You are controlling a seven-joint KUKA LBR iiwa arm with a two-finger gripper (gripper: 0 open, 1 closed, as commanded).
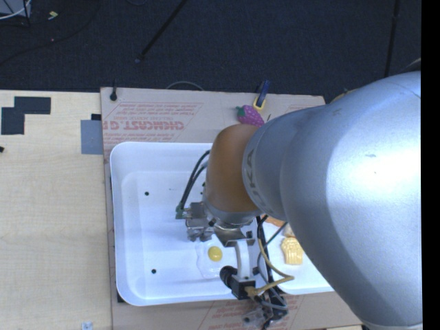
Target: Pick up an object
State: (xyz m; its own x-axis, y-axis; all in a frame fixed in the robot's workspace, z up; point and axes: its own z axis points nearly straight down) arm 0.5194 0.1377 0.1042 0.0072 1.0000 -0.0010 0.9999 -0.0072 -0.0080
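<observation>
One arm: the grey arm with its orange band [230, 170] reaches in from the right and stands steeply over the white bin [127, 205], so its bulk covers much of the bin floor.
Gripper: the gripper [203, 234] sits low under the wrist, close to the bin floor near the front wall; a height like that suits a pick attempt.
Grip state: cannot tell from this angle, since the wrist hides the working end; nothing is seen held.
Task's thing: a small yellow ball [215, 254] lies on the bin floor just beside the gripper, on its near side, apart from it as far as can be seen. It is judged the likeliest target.
Other candidates: a pale yellow object [293, 251] lies further right, half under the arm; which bin holds it cannot be told. A purple thing [251, 115] rests by the far rim, on the printed cardboard [151, 119].
Progress: judged as early, nothing lifted yet.
Risk: the ball is round and may roll on the smooth floor if nudged from one side.
</observation>
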